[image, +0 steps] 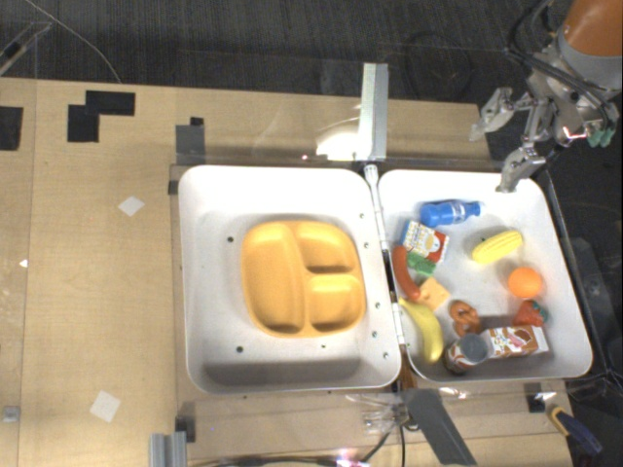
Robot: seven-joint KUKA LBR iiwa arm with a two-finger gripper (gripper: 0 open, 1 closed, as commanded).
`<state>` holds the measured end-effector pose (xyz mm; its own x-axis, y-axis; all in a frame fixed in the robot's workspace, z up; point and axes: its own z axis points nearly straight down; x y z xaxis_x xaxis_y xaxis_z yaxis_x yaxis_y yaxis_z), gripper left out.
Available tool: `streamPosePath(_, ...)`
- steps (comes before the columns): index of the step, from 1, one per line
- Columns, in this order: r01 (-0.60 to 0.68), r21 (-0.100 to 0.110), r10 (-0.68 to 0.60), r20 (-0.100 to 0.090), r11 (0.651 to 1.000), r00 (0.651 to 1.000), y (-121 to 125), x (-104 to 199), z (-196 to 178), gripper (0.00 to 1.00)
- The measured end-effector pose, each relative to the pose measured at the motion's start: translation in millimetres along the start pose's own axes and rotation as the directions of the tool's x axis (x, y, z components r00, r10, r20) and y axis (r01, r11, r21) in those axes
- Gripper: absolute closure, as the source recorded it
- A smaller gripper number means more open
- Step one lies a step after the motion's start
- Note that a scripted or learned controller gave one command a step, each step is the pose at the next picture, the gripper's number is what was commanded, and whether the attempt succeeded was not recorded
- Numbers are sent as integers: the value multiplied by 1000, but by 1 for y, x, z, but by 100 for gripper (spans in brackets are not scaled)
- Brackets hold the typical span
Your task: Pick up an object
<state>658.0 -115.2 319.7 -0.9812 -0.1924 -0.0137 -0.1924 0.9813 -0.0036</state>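
Up at the far right corner of the right bin (pixel 560 261), the hand (pixel 507 136) hangs with fingers spread, gripping nothing. Below it lie a blue bottle (pixel 448 211), corn (pixel 496 246), an orange (pixel 526 282) and a banana (pixel 422 325). Left bin (pixel 204 261) holds a yellow tray (pixel 300 276).

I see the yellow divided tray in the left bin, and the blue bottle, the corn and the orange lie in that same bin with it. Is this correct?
Not quite. The camera view shows the yellow divided tray in the left bin, but the blue bottle, the corn and the orange lie in the right bin, not with the tray.
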Motion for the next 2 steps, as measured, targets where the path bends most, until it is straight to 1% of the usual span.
streamPosePath(1,2,3,-2,12,1000,1000,1,-3,-14,100)
streamPosePath(2,245,-7,-245,-9,969,969,-22,25,142,100)
